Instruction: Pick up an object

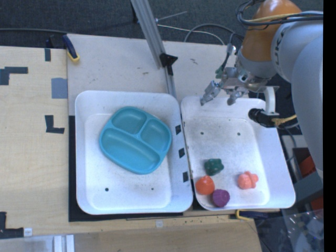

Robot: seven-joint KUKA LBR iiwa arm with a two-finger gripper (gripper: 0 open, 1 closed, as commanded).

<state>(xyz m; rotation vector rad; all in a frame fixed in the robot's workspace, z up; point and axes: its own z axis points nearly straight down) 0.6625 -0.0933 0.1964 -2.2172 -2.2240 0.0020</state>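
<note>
Gripper [216, 97] hovers over far edge of right bin [273, 156], fingers spread apart, nothing between them. Four small toys clustered at bin's near end: green toy [213, 166], orange ball [205, 185], purple ball [220, 197], pink toy [247, 180]. All lie well apart from gripper, toward camera. Green toy nearest, almost straight below gripper in view. Left bin [86, 151] holds blue divided plate [135, 139].

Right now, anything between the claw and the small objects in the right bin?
Nothing visible. The claw hangs over the right bin's far edge; bare floor separates it from the green piece, the nearest object.
</note>
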